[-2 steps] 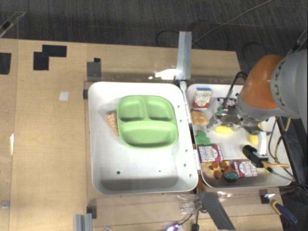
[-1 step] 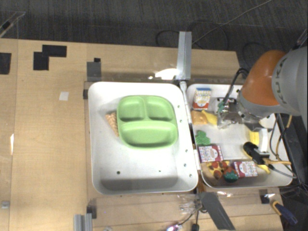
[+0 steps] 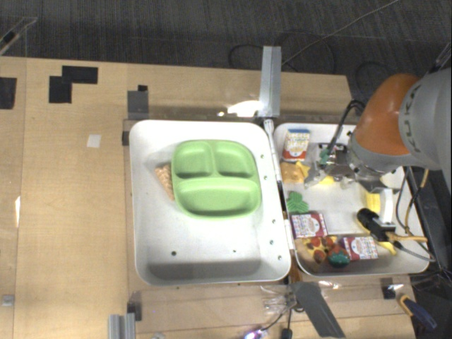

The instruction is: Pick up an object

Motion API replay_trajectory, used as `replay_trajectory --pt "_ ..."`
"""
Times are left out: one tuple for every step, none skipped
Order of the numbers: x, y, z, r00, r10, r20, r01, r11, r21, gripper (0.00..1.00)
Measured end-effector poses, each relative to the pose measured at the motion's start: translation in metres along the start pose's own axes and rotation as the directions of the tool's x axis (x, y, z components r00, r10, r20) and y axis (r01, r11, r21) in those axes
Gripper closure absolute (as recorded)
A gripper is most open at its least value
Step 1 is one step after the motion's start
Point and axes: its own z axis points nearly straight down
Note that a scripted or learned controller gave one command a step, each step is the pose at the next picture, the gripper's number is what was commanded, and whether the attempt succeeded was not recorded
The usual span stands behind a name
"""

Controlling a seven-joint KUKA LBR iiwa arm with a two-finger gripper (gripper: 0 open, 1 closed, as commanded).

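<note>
Arm [image 3: 413, 122] cut off by the frame's right edge; its bulk covers the upper right part of the right bin [image 3: 353, 268]. Gripper [image 3: 326, 167] too small and cluttered to read. Tan item [image 3: 164, 181] mid-left is half under the green tray [image 3: 215, 176], can't identify. Carton labels [image 3: 308, 225] in the lower right illegible. Small pile [image 3: 326, 250] at that bin's bottom edge is a blur.

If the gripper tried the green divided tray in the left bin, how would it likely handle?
The green divided tray looks like moulded plastic, so probably stiff and light for its size. It lies flat and wide in the left bin, so it is unlikely to roll or tip. Its smooth, rounded rim may slip from a two-finger pinch.
</note>
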Motion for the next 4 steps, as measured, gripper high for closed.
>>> replay_trajectory --pt "-0.001 0.045 0.02 1.0 -0.026 0.004 0.026 0.999 0.02 0.0" --pt "-0.005 0.036 -0.029 0.95 -0.311 -0.012 0.311 0.95 0.032 0.0" --pt "-0.073 0.029 -0.167 0.984 -0.179 -0.006 0.179 0.983 0.033 0.0" --pt "-0.084 0.03 -0.097 0.999 -0.046 -0.002 0.046 0.998 0.037 0.0"
